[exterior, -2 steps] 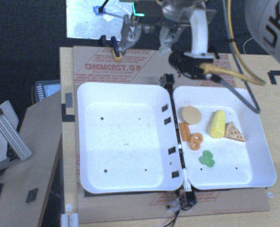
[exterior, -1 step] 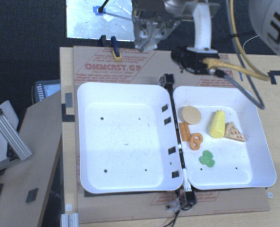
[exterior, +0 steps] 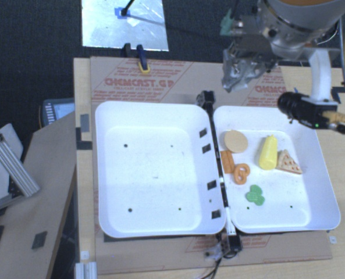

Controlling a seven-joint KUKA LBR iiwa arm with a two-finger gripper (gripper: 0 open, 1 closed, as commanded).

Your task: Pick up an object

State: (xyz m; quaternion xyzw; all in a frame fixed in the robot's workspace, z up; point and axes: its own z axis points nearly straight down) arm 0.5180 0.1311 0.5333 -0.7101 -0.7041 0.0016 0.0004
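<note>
The right bin point(exterior: 317, 214) holds several small toy foods. A tan round cookie point(exterior: 236, 141) lies near its back left. Beside it a yellow corn-like piece point(exterior: 268, 152) stands next to a tan cracker wedge point(exterior: 288, 163). An orange pretzel ring point(exterior: 241, 172) and an orange stick point(exterior: 227, 160) rest by the left wall, and a green leafy piece point(exterior: 255, 195) lies nearer the front. My gripper point(exterior: 242, 74) hangs high above the bench behind the right bin, apart from all of them, with nothing seen in it.
The left bin point(exterior: 111, 214) sits alongside, joined to the right one by a black clipped divider point(exterior: 213, 156). A black camera mount point(exterior: 303, 110) juts over the right bin's back right corner. A shiny metal sheet point(exterior: 124, 16) lies beyond the bench.
</note>
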